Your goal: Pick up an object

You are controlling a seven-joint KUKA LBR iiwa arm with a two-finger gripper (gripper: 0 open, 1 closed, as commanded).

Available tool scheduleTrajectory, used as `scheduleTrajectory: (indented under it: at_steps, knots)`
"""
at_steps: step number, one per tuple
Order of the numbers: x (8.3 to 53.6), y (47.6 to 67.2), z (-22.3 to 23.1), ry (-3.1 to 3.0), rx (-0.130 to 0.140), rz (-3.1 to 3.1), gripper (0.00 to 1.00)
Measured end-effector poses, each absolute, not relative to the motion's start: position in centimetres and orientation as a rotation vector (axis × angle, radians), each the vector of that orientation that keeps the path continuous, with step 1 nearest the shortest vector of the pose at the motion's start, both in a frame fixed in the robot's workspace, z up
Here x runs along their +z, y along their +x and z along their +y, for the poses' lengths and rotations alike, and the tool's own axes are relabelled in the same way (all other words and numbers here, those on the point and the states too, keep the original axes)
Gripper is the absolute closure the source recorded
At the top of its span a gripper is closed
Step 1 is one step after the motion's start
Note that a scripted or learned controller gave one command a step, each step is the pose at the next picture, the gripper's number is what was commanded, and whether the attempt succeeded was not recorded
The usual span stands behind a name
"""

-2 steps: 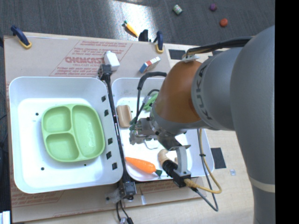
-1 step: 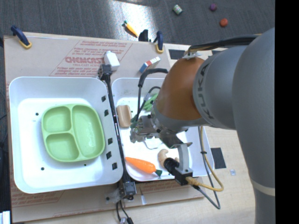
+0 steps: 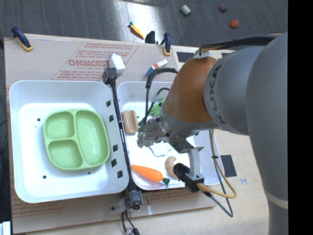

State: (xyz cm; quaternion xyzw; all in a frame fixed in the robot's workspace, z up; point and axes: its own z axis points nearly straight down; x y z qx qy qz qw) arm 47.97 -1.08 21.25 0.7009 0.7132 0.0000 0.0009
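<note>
The carrot [image 3: 146, 172] lay flat near the front edge of the right bin [image 3: 128, 93], with its green end pointing right. Just right of it sat a pale, curved thing [image 3: 169, 164], maybe a toy mushroom, but it was hard to tell. A tan piece like a bread roll [image 3: 129, 121] lay by the bin's left wall. Something green and leafy [image 3: 155, 109] peeked out from under the arm farther back.

The arm [image 3: 230, 92] came in from the right and hung over the right bin. Its orange band [image 3: 190, 89] sat above the wrist. The claw [image 3: 149, 137] was low over the middle of the bin, between the roll and the carrot. Nothing could be seen between its fingers. I cannot tell if the claw was wide or narrow, because the wrist hid most of it.

The left bin [image 3: 19, 131] held a green plate [image 3: 76, 139] with three parts. Both bins sat side by side on the bench [image 3: 58, 65], which had red print on it. Blue and yellow clamps [image 3: 22, 39] gripped the back edge of the bench. A few small toys [image 3: 234, 23] lay on the dark floor behind.
</note>
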Motion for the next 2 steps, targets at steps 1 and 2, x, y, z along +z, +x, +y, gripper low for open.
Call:
scheduleTrajectory:
  at_steps: [1, 2]
  knots:
    - [21.2, 48.0, -1.1, 2.200, -0.001, 2.240, 0.00]
    - [12.7, 47.5, -9.8, 2.218, -0.006, 2.229, 0.00]
